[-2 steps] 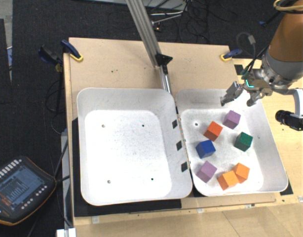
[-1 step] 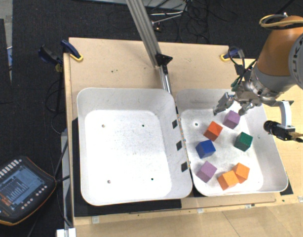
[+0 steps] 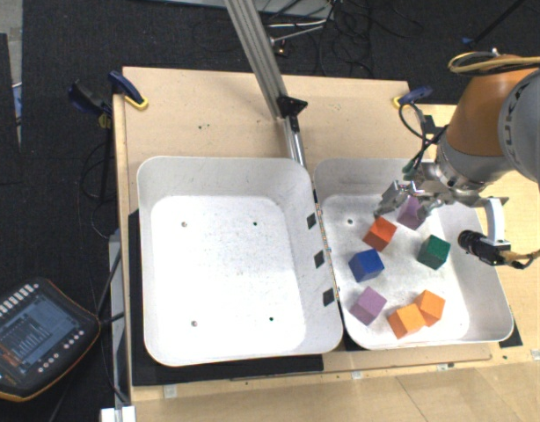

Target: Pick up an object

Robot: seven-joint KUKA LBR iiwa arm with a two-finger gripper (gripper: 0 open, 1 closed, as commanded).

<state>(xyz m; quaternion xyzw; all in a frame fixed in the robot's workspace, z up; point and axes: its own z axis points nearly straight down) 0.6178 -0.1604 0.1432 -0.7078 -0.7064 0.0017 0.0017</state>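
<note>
Hovering low over the far end of the right bin [image 3: 481,323], the gripper [image 3: 409,202] was right on top of a purple block [image 3: 413,212] at that moment, and honestly you couldn't tell from this angle whether the jaws were spread around it, pinching it, or just sitting above it. The wrist hardware covered too much, so don't count it as a grab.

My read: you were in the reach-and-close part of the pick, not the lift. The purple block looked like the target, sitting near the back wall of the right bin with its top partly hidden under the gripper. What the next move needed, I'd guess, was a clean close on two opposite faces and then a straight pull up, because a red-orange block [image 3: 381,232] sat just beside it on the camera's left and could get nudged or dragged along.

The block itself looked like a small matte cube, pale purple, probably wood or foam, with flat sides that should grip fine if the fingers land square.

Further out in the same bin you had a blue block [image 3: 366,264], a green block [image 3: 434,251], a second purple cube [image 3: 369,305], and two orange blocks [image 3: 417,314] touching each other near the front. The left bin [image 3: 156,236] had no blocks in it.
</note>
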